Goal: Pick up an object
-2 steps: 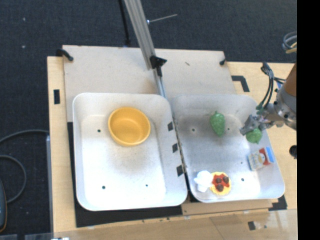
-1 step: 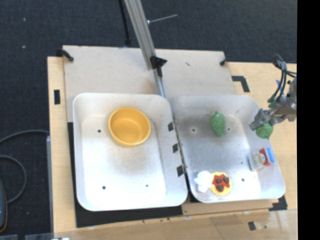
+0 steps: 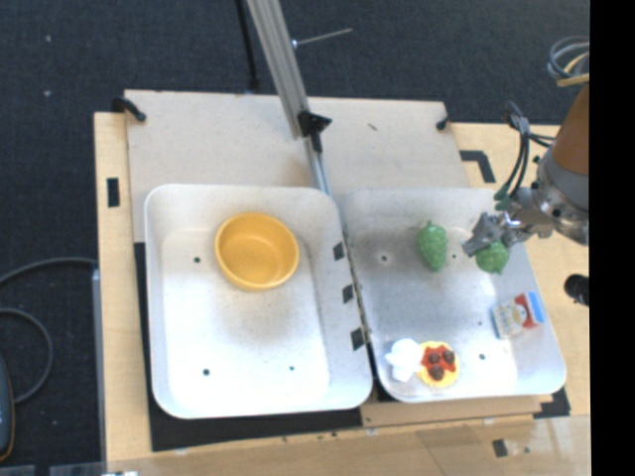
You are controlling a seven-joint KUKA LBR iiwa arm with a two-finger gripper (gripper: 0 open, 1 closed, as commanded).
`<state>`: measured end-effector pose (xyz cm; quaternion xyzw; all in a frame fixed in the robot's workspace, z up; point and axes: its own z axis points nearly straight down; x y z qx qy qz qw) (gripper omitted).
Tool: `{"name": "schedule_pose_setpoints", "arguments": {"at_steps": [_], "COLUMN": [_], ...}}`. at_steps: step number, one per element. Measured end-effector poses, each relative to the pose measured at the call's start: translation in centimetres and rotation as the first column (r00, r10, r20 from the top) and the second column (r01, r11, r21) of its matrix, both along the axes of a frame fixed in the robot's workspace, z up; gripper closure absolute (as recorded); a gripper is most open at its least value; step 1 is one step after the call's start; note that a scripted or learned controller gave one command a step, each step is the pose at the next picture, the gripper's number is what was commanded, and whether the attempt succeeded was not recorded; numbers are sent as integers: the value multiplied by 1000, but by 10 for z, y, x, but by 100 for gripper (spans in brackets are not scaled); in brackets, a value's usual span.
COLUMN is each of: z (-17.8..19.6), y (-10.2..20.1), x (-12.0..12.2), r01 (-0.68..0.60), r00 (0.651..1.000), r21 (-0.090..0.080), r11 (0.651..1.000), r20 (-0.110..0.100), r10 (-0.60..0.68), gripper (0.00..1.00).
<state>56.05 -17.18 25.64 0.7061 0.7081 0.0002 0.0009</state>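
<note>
Seemingly, a grasp is under way: the claw (image 3: 489, 241) is seen low in the right bin (image 3: 427, 296), at a green toy fruit (image 3: 493, 258), though its spread cannot be told. No lift is shown. A small packet (image 3: 518, 314) bears print too small to be read.

This looks like a robotics lab. A plywood bench (image 3: 298, 137) stands on dark carpet (image 3: 60, 48) and carries two white bins (image 3: 179, 385). An aluminium camera pole (image 3: 278, 58) rises behind them, and loose cables (image 3: 30, 305) lie on the floor.
</note>
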Motion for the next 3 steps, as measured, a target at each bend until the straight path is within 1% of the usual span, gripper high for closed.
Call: {"name": "schedule_pose_setpoints", "arguments": {"at_steps": [2,3], "z": [11,15], "y": [97,155], "x": [-1,-8], "r01": [-6,-6], "r00": [1000,1000], "r21": [4,5], "r11": [1000,1000], "r20": [-3,-6], "r10": [6,6], "gripper": [100,100]}}
